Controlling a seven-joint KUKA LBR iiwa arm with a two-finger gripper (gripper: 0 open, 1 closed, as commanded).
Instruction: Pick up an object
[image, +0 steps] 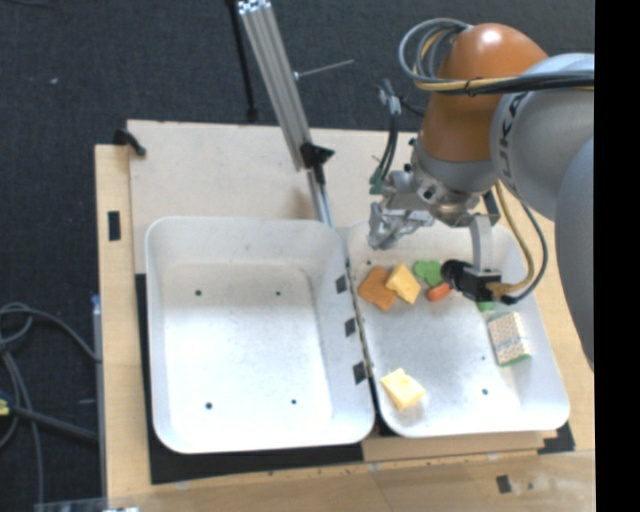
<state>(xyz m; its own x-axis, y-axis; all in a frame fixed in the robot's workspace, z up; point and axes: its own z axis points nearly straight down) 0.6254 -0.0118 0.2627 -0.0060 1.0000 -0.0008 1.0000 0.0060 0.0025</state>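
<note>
I have the gripper (385, 235) hanging over the right bin (450, 405), just behind the orange block (376, 288); I cannot tell its state, and nothing is visibly held. Approach step, I judge; next I'd descend squarely onto that block.

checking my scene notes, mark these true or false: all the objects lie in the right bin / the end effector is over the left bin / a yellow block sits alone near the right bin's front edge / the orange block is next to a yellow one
1. All the objects lie in the right bin: true.
2. The end effector is over the left bin: false, it hangs at the right bin's back left corner.
3. A yellow block sits alone near the right bin's front edge: true.
4. The orange block is next to a yellow one: true.
5. The speckled block is touching the green piece: false, they lie apart.
</note>
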